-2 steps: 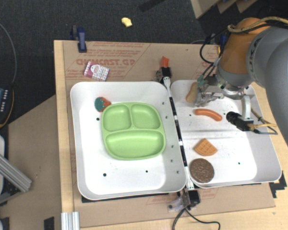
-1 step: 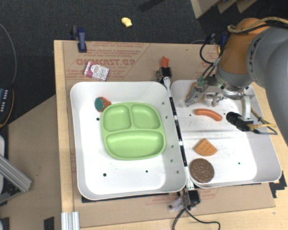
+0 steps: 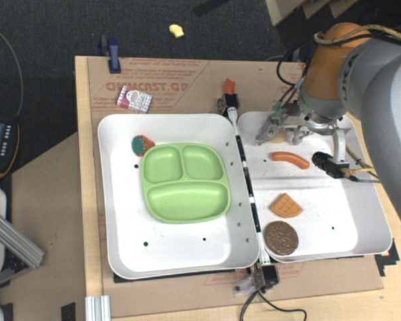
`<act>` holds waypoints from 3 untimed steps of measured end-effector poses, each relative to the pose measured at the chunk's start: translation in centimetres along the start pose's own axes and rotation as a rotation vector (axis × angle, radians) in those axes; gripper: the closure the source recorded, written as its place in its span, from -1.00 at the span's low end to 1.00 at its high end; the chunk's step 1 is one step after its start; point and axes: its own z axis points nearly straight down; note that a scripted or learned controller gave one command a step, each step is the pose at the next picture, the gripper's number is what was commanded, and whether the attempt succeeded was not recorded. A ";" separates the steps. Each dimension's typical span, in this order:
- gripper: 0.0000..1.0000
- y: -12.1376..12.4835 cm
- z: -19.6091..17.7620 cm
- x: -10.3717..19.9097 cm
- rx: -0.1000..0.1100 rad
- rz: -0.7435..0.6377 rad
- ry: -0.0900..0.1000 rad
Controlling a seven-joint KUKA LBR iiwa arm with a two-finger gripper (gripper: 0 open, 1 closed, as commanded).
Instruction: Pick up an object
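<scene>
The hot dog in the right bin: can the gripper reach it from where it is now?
Probably yes. The hot dog lies alone on the floor of the right bin, just below the gripper in the camera view, with nothing on it. The waffle and the cookie lie apart, nearer the camera.

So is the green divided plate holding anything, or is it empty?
Empty. All three compartments of the green divided plate show bare green. The small round toy lies beside its upper-left corner in the left bin, not in a compartment.
</scene>
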 end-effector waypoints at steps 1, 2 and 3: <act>-1.00 -2.4 -0.1 0.0 0.006 0.002 0.001; 1.00 -2.2 -1.1 0.1 0.001 0.002 0.001; -1.00 -2.2 -1.1 0.1 0.003 0.002 0.001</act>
